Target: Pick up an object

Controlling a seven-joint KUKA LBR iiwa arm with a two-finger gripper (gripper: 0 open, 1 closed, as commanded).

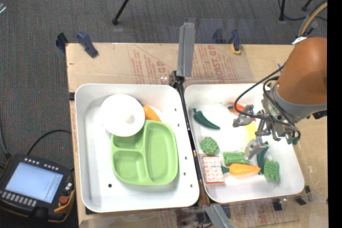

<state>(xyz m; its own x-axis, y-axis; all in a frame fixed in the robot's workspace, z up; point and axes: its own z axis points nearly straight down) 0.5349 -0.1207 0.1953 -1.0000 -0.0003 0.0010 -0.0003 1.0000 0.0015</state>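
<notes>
at the bottom left, nearest to the camera, a black control pendant (36, 185) with a pale screen lies on the grey floor, beside the bench. on the bench stand two white bins side by side. the left bin (88, 168) holds a green divided tray (145, 153) with three compartments, and a white round bowl (123, 114) lies turned over, overlapping the tray's upper left corner. an orange piece (152, 113) shows just beside the bowl, on its right.

the right bin (288, 183) holds the small toy foods. a dark green pepper (205, 119) lies in the upper left part. below it is a round green knobbly piece (209, 145). near the front wall a small red and white box (212, 170) lies flat, and just to its right an orange carrot (245, 169) lies on its side, touching a green piece (234, 157) above it. a green bumpy block (271, 170) is at the right, near the carrot's tip. a yellow piece (249, 124) lies in the middle, partly hidden by the arm's parts.

the arm reaches in from the right with its orange band (305, 75) over the bin's upper right part. the gripper (257, 146) points down over the middle of the right bin, just above the green piece and the carrot. i cannot tell how its jaws stand, and nothing is seen clearly between them.
</notes>
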